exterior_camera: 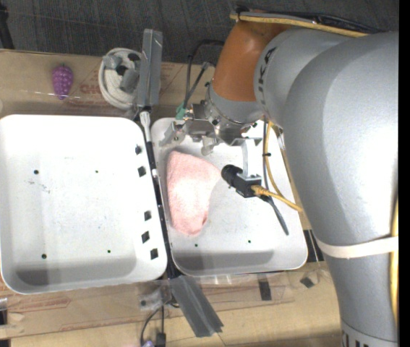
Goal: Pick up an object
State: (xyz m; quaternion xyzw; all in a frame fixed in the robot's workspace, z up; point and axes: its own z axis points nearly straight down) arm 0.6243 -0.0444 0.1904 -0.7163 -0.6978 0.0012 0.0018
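Reaching in from the right, the arm point(320, 107) covered much of the right bin point(291, 248), its orange band point(237, 60) above the wrist. Gripper point(194, 132): low over the far end of that bin, just at the upper edge of the pink cloth point(189, 191); whether it was wide or narrow could not be told, and nothing showed between its tips.

Pink cloth: one, lying flat in the left half of the right bin, running from near the gripper toward the near wall, close to the divider between the bins.

Black cable fitting point(238, 180) with yellow lead point(280, 199): hanging from the arm over the right bin, just beside the cloth's right edge.

Left bin point(16, 194): white, shallow, a few dark specks on its floor.

Purple object point(62, 80): small, on the bench point(16, 71) beyond the left bin, well apart from the arm.

White coil point(118, 78): on the bench beyond the bins, beside a grey upright bracket point(149, 71) at the divider's far end.

Grey bracket point(196, 307): second one, at the divider's near end
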